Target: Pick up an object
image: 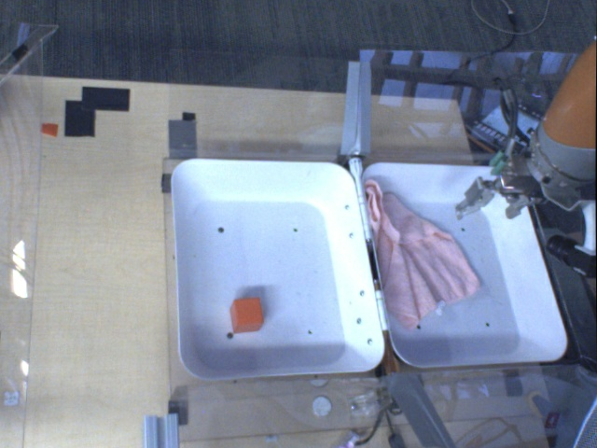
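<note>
The end effector (492,194) hangs over the back right corner of the shallow white right bin (541,339). Its two thin fingers look spread apart, and nothing sits between them, so it holds nothing. The soft pink crumpled cloth (417,261) lies in that same bin, along the bin's left side, just beside the end effector and a little toward the front. The cloth runs long from the back left corner toward the middle of the bin. The small orange block (247,315) sits far off in the shallow white left bin (187,250), near its front edge. I think the cloth is the nearer thing to grab.
</note>
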